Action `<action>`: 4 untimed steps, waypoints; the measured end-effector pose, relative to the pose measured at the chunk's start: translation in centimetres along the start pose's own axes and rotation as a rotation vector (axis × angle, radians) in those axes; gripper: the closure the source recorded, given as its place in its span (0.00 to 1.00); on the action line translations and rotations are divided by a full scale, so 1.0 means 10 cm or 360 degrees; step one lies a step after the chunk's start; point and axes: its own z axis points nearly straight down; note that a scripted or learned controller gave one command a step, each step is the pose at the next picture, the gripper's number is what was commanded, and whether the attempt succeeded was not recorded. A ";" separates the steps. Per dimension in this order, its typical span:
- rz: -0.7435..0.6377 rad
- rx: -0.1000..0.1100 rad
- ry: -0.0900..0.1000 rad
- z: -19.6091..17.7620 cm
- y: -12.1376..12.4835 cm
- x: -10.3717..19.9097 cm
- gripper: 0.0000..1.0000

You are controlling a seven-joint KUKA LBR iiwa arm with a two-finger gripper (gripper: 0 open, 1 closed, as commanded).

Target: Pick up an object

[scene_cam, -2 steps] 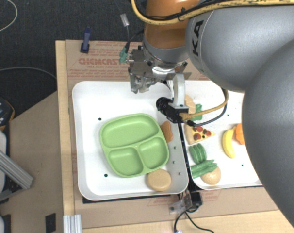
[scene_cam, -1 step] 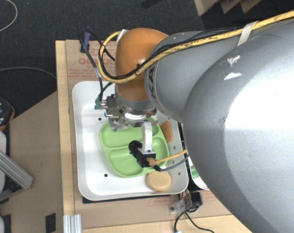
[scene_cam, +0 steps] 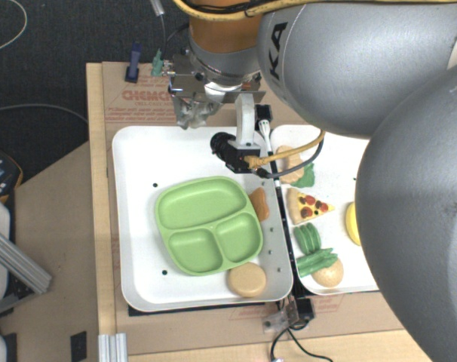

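My gripper [scene_cam: 192, 116] hangs below the orange-banded wrist over the far edge of the left bin [scene_cam: 130, 202], with a white and black attachment [scene_cam: 240, 143] beside it. Nothing shows held in it. In the left bin lies a green divided plate [scene_cam: 207, 225]. A round tan cookie [scene_cam: 247, 280] rests at the plate's near right corner. A brown bread-like piece [scene_cam: 259, 203] leans by the plate's right side. The gripper is above and beyond the plate, apart from all of these.
The right bin [scene_cam: 341, 164] holds a pizza slice [scene_cam: 310, 205], green vegetable pieces [scene_cam: 311, 249], a pale round piece [scene_cam: 328, 275], a yellow item [scene_cam: 353, 223] and a tan piece with a green one [scene_cam: 296, 168]. The arm's grey body covers most of that bin.
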 end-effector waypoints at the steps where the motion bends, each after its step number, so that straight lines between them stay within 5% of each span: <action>1: 0.0018 0.0026 -0.0014 0.12 0.28 -0.91 1.00; 2: 0.0003 0.0046 -0.0012 1.70 0.63 -0.79 1.00; 3: -0.0006 0.0040 -0.0009 2.45 0.12 -0.22 1.00; 4: -0.0008 -0.0037 0.0010 2.32 -0.55 0.04 1.00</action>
